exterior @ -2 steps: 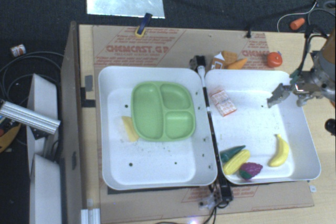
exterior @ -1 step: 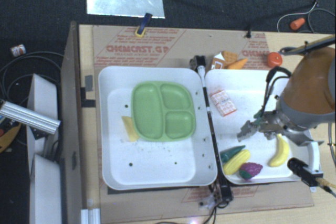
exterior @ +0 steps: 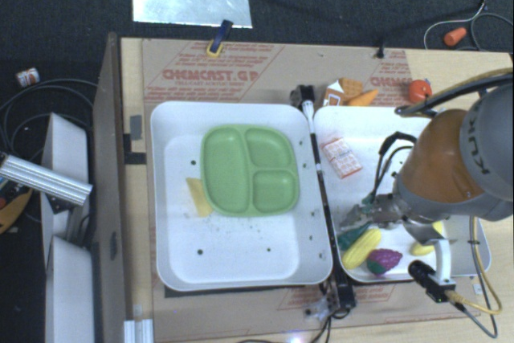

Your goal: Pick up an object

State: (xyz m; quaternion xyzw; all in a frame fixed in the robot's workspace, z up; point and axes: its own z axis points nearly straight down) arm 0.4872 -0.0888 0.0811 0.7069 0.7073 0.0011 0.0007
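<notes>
My gripper (exterior: 357, 214) hangs low in the right bin (exterior: 377, 120), near its left wall, with the grey arm and orange band (exterior: 438, 161) stretching off to the right. Just below the fingertips lie a yellow corn cob (exterior: 363, 244) and a teal piece (exterior: 348, 237). A purple grape bunch (exterior: 385, 259) rests beside the corn, toward the front rim. A pink-and-white packet (exterior: 341, 157) lies further back in the same bin. Nothing shows between the fingers.
The left bin (exterior: 173, 173) bears a green divided plate (exterior: 249, 170) and a yellow wedge (exterior: 198, 197). A small yellow item (exterior: 423, 250) sits under the arm. A carrot (exterior: 363, 99) and an orange ball (exterior: 418, 90) lie behind the right bin.
</notes>
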